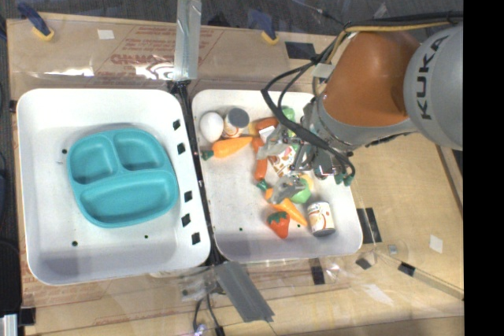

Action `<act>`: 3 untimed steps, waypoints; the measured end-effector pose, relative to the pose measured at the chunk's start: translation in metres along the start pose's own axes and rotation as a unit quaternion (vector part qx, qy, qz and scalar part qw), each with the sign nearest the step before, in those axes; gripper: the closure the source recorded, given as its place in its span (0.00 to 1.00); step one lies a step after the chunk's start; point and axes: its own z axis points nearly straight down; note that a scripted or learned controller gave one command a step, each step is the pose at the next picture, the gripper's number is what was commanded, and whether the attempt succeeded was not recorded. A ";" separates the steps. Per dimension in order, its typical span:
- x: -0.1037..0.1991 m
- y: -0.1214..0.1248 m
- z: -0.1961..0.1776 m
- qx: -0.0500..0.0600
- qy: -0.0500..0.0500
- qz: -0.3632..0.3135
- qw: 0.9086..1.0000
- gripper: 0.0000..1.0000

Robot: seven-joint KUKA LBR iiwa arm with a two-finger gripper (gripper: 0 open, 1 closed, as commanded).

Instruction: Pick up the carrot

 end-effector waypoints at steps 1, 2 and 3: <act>0.027 0.002 0.104 -0.001 0.003 0.147 0.989 0.00; 0.001 0.022 0.121 -0.001 0.000 0.144 0.990 0.00; -0.080 -0.015 0.059 0.000 -0.004 0.111 0.994 0.00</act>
